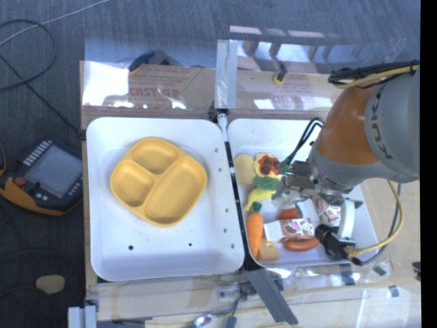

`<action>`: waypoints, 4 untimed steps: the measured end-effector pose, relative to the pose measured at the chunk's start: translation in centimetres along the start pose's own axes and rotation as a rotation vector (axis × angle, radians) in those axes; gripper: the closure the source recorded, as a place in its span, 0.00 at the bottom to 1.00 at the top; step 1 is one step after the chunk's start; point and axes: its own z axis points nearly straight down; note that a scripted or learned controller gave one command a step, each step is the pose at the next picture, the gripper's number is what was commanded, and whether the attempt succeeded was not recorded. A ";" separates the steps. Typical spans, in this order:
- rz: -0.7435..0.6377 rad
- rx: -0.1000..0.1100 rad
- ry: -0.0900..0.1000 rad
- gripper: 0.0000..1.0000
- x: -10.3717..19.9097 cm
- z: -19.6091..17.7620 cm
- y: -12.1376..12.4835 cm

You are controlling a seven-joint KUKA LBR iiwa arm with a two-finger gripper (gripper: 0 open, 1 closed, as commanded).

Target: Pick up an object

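The grey arm with its orange band point(351, 132) leans over the right shallow white bin point(369, 217), hiding much of it. The left white bin point(102, 251) holds a yellow three-compartment plastic plate point(158, 180). In the right bin, near its left wall, an orange toy carrot point(255, 231) lies lengthwise, green top away from the front rim. The gripper point(298, 186) sits among toy foods just beside it; its own body hides the tips, so their state cannot be told.

The bench point(205, 80) bears two white bins, left bin point(102, 251) and right bin point(365, 217), side by side.
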 end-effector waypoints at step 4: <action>-0.424 -0.025 -0.001 0.00 -9.6 7.7 4.8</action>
